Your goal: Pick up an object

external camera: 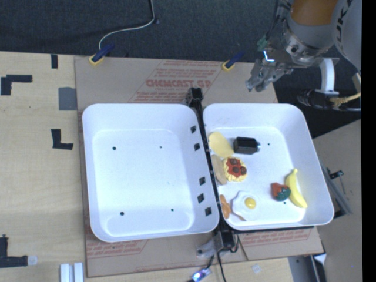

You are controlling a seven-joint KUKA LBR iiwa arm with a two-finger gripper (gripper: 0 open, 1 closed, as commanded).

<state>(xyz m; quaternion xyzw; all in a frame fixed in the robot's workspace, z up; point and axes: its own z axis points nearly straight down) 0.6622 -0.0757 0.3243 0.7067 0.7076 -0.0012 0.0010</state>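
The right bin [294, 119] holds several small items: a yellow oval piece [218, 143], a black block [246, 145], a pizza-like slice with red topping [234, 169], a fried egg [245, 204], a small orange piece [224, 206], a red and teal fruit [280, 191] and a yellow banana [295, 188]. My gripper [260, 81] hangs high above the bench behind the right bin's far edge, well away from all of them. Nothing shows between its fingers.
The left bin [141, 169] sits beside the right one on a cardboard sheet [170, 81]. A black clip strip [200, 157] joins the bins. Blue and yellow clamps [101, 54] hold the cardboard's far edge, and a white cable [132, 25] trails behind.
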